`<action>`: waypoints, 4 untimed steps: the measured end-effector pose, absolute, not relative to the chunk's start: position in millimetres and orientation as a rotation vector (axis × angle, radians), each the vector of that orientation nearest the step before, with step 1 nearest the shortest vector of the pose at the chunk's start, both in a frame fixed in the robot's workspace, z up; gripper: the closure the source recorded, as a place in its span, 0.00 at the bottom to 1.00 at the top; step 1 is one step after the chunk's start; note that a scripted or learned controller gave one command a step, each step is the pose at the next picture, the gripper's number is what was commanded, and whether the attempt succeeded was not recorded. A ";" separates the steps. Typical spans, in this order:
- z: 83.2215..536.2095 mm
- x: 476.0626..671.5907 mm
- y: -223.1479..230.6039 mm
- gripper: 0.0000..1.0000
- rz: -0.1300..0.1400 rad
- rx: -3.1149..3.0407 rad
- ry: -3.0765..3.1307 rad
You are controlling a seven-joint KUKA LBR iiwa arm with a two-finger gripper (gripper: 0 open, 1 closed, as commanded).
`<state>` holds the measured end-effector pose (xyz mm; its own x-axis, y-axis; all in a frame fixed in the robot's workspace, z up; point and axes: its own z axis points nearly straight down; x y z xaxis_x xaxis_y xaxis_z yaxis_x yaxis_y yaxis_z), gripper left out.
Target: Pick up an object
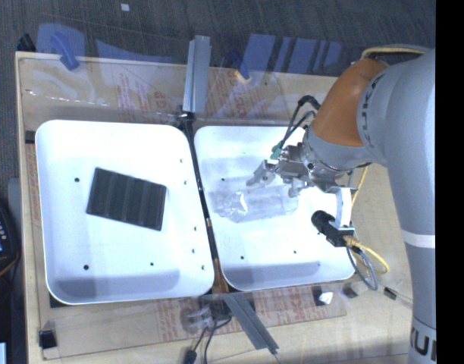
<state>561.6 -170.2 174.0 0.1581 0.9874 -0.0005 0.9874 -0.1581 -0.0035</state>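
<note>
A clear plastic object (251, 203) lies in the right bin (239, 275), under the gripper (279, 174).
The gripper's fingers look spread apart, gripping nothing visible. A dark ridged slab (126, 198) lies in the left bin (58, 279).

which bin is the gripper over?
The right bin, the one holding the clear plastic item. The gripper hangs above that item. The left bin holds a dark ribbed slab.
</note>
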 end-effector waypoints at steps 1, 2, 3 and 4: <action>194.2 579.9 -168.6 0.00 0.001 -2.352 -2.079; 106.7 582.2 -143.9 0.00 0.001 -2.374 -2.054; 147.8 586.7 -150.6 0.00 0.001 -2.331 -2.103; 169.0 553.7 -164.7 0.00 0.004 -2.521 -1.868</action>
